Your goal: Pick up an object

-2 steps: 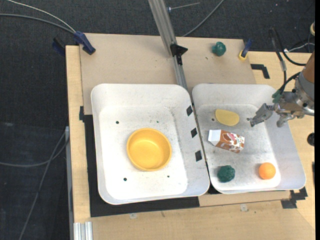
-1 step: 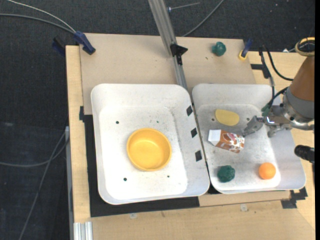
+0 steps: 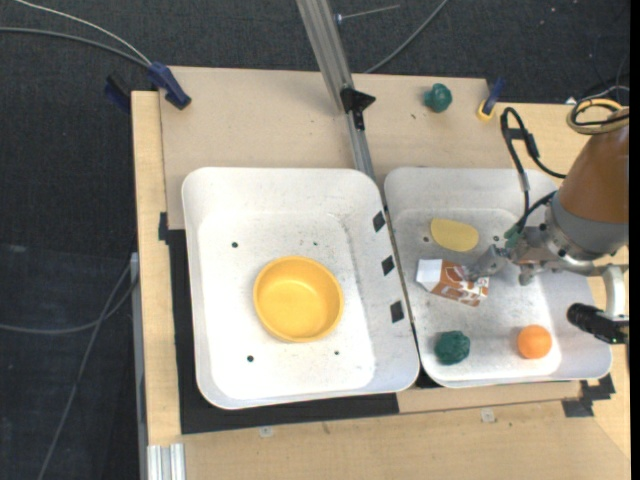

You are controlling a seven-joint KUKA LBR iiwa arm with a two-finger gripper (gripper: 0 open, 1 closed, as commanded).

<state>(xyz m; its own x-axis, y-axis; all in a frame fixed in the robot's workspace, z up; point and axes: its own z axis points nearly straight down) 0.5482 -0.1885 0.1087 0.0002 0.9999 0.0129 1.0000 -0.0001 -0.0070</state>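
Camera view: gripper (image 3: pixel 490 261) sits low in the right bin (image 3: pixel 500 180), just beside the brown-and-white packet (image 3: pixel 452 281); can't tell finger gap w/ the blur. Risk: fingers clip the packet's edge & shove it toward the green ball (image 3: pixel 452 347) instead of closing round it, so it lifts w/ nothing.

Looked like robotics lab: plywood bench (image 3: pixel 260 118) with clamped white bins (image 3: pixel 215 298), loose cables (image 3: pixel 80 28) over dark carpet (image 3: pixel 60 268), metal pole (image 3: pixel 322 28).
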